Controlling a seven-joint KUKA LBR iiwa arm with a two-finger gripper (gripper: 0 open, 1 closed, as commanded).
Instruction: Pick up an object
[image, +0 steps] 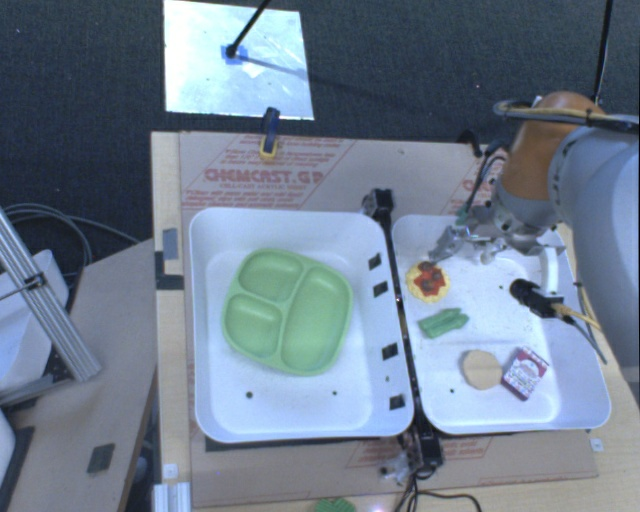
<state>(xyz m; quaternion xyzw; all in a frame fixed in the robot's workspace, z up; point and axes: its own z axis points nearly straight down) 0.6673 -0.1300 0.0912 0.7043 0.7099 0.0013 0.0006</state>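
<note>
Set high above the pale wooden bench (420, 170), looking down at a slant from middling range. Takes in whole the shallow white plastic bin at left (300, 400) and its twin at right (570, 400), with the grey, orange-banded arm (600, 180) entering from the right edge.

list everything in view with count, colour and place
left shallow plastic bin: 1, white, view's left
right shallow plastic bin: 1, white, beside it
divided plastic plate: 1, light green, left bin
round toy food: 1, red and yellow, right bin, back left
pod-shaped toy: 1, green, in front of it
round flat disc: 1, tan, right bin, front
small printed packet: 1, red and white, beside disc
clamp: 1, yellow and dark, behind bins
shiny sheet: 1, silver, top of view
arm: 1, grey, orange band, from right
gripper: 1, metal, over right bin's back
</note>
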